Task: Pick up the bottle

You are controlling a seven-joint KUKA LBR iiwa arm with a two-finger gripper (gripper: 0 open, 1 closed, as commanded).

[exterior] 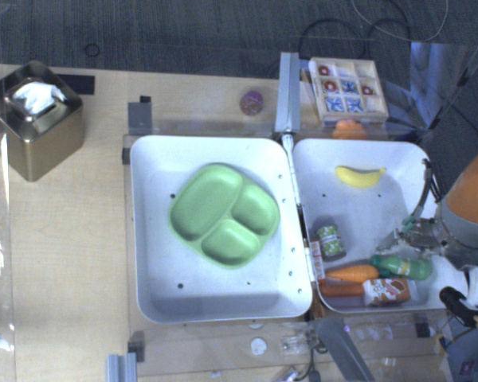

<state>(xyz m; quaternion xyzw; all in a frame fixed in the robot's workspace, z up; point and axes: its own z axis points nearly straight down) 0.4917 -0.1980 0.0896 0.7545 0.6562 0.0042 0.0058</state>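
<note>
1 bottle (401, 267) | lies just below jaws (418, 241) | jaw state unclear

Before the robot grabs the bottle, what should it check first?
1. Bottle in the right bin: ok, lying on its side.
2. Gripper near it: ok, just above the bottle.
3. Fingers open enough: cannot tell.
4. Room around the bottle: not ok, the carrot and a packet crowd it.
5. Bottle held already: not ok, nothing seen between the fingers.
</note>
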